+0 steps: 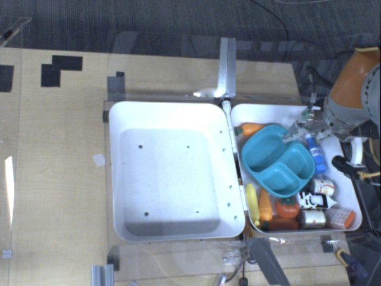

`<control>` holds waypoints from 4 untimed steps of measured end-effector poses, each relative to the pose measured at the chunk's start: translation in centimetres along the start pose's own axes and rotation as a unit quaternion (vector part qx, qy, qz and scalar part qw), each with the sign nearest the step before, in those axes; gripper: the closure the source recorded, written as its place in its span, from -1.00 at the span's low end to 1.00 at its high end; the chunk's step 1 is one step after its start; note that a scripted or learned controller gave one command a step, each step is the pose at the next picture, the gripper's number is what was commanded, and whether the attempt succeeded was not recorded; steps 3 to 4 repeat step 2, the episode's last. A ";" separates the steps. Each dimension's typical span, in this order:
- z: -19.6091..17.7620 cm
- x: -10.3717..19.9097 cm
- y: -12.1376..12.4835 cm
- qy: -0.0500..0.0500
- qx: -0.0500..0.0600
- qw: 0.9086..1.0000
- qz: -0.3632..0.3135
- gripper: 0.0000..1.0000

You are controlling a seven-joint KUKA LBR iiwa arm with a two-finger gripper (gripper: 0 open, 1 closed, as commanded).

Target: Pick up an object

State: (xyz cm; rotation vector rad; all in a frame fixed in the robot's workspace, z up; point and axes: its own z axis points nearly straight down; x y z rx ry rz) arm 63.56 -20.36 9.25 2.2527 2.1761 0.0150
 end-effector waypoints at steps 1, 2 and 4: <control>-1.0 0.5 -0.1 0.005 0.008 1.000 -0.004 1.00; -10.7 4.2 0.0 -0.006 0.000 1.000 0.004 1.00; -10.7 4.2 0.0 -0.006 0.000 1.000 0.004 1.00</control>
